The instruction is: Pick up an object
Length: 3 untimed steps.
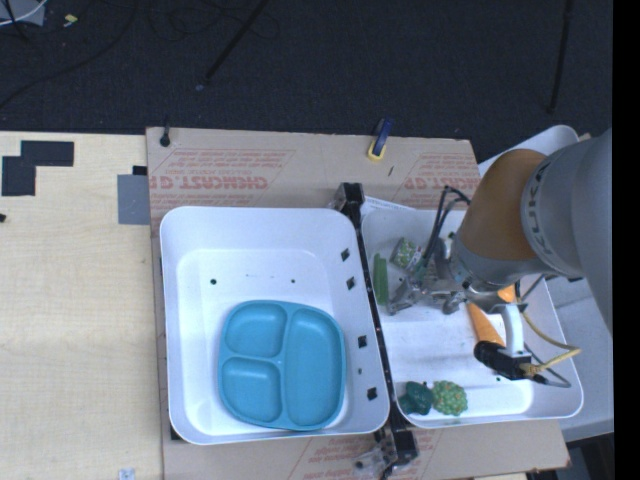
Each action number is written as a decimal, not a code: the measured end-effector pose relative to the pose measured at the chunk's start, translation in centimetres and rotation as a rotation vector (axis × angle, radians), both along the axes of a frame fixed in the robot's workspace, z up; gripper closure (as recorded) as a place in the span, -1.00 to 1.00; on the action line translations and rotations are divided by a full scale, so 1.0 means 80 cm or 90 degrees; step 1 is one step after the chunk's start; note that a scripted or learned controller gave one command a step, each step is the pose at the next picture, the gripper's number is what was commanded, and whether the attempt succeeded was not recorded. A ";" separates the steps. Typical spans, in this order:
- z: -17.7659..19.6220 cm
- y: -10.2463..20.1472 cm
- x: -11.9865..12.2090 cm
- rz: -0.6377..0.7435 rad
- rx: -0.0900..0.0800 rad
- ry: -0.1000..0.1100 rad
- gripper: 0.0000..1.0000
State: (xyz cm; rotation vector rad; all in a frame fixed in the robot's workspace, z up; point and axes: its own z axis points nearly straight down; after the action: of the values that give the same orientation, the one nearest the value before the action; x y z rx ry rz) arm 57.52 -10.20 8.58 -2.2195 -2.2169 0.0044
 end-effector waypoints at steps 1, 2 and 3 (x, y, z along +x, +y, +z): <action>0.014 -0.002 0.000 -0.004 0.000 0.000 1.00; 0.092 -0.003 0.004 0.001 -0.001 -0.004 1.00; 0.167 -0.007 -0.003 0.000 -0.001 -0.004 1.00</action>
State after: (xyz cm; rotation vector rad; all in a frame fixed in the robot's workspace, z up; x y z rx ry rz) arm 57.26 -10.80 21.97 -2.2230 -2.2217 -0.0020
